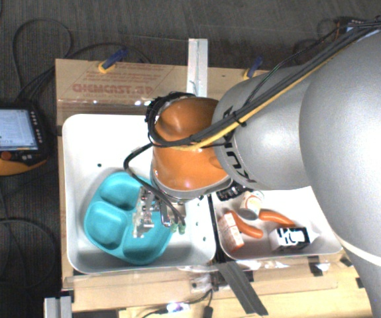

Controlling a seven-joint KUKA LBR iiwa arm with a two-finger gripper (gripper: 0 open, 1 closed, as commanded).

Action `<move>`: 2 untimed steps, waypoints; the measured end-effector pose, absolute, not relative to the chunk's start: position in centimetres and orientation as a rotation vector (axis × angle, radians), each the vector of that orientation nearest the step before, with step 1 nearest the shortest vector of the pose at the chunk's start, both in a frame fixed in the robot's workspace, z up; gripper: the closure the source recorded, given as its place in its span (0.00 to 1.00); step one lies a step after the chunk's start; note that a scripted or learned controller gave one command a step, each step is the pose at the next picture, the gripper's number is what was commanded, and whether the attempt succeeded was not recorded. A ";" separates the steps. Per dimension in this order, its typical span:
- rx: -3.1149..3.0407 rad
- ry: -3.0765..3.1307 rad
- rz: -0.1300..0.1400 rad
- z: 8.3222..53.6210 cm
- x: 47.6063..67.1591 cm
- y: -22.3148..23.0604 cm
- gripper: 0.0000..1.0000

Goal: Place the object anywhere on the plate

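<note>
The tool [152, 218] hangs over the teal sectioned plastic plate [114, 211], seemingly to drop something; its grip I cannot tell.

A pendant [10, 134] with a lit screen lies on the carpet left of the bench. A cardboard sheet [120, 85] lies behind the bins, held by clamps [112, 59].

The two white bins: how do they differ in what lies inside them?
The left bin holds one large teal plate with compartments, and the pincer hangs over it. The right bin holds several small things: an orange carrot-like piece and a small black item. Both are shallow, white, side by side.
</note>
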State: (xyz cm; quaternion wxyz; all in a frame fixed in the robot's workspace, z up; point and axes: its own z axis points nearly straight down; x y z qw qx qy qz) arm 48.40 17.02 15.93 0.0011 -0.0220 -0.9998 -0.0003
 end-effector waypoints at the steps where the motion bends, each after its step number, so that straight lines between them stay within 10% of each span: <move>1: -0.382 -3.115 0.002 11.6 48.2 23.1 1.00; 2: -0.785 -3.038 0.004 10.0 48.2 23.3 1.00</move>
